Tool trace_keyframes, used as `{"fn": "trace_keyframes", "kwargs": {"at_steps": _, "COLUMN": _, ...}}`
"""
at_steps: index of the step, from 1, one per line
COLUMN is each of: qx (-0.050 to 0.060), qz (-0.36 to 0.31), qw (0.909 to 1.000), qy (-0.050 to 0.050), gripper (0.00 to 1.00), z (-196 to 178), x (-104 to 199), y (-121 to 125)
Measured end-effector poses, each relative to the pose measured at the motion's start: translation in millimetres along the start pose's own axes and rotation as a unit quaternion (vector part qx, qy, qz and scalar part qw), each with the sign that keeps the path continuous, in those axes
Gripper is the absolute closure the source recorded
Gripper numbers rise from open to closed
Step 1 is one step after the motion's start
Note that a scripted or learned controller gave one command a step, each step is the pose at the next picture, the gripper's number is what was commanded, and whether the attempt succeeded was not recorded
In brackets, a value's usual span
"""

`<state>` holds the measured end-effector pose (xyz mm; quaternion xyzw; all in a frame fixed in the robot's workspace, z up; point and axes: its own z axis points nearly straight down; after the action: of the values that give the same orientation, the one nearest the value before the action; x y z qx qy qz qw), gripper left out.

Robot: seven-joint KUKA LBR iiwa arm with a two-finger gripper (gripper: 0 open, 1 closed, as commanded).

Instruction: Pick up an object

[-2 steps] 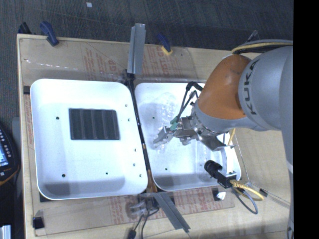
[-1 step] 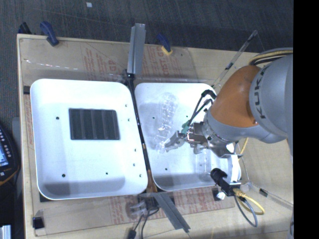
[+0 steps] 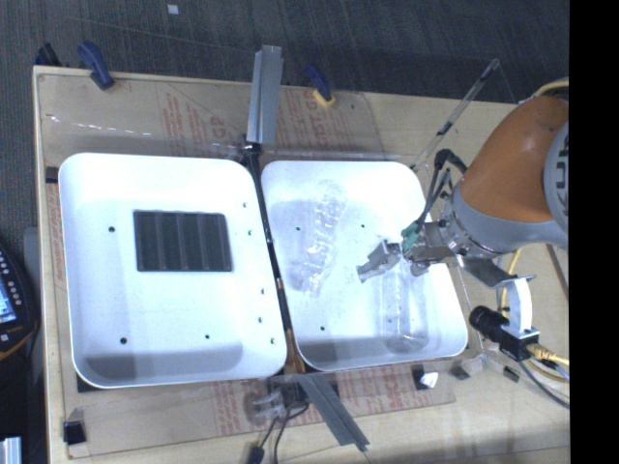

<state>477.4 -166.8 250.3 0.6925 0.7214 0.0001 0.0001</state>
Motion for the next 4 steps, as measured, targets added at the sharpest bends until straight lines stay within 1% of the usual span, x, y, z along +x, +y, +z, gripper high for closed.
{"fn": "trace_keyframes", "kwargs": {"at_steps": 1, "qx": 0.000, "qz": 0.170, "qw": 0.9854, "qy": 0.000, "gripper": 0.00, "z": -33.2, "x": 33.0, "y": 45.6}}
{"fn": "trace_keyframes", "kwargs": {"at_steps": 2, "qx": 0.000, "qz": 0.180, "qw": 0.9836, "qy": 0.000, "gripper": 0.00, "z": -95.2, "x": 40.4, "y": 25.5}}
{"fn": "trace_keyframes", "kwargs": {"at_steps": 3, "qx": 0.000, "qz": 0.180, "qw": 0.9836, "qy": 0.000, "gripper": 0.00, "z": -95.1, "x": 40.5, "y": 25.5}}
{"fn": "trace_keyframes", "kwargs": {"at_steps": 4, "qx": 0.001, "qz": 0.200, "qw": 0.9798, "qy": 0.000, "gripper": 0.00, "z": -94.4, "x": 62.8, "y": 2.3}}
